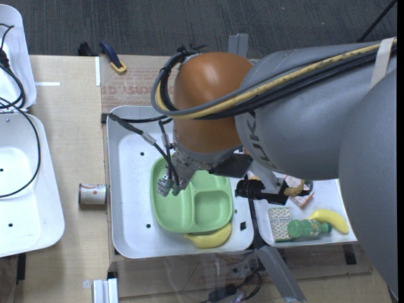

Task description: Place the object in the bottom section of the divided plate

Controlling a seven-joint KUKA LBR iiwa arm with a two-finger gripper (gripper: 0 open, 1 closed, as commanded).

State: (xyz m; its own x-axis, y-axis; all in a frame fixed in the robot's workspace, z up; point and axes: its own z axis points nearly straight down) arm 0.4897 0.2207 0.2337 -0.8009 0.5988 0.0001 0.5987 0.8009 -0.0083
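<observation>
A light green divided plate (203,208) lies in the left bin (129,188), toward its front right. My gripper (168,185) hangs over the plate's left section, low above it or touching it. I cannot make out anything held in it. The grey arm and its orange band (208,100) hide the back of the plate and much of both bins. A yellow item (209,238) pokes out from under the plate's front edge.
The right bin (344,201) holds a banana (332,219), a green bottle (309,228), a small packet (279,219) and a red-and-white item (297,187). A small can (93,194) lies on the bench left of the bins. A white tray (25,188) sits far left.
</observation>
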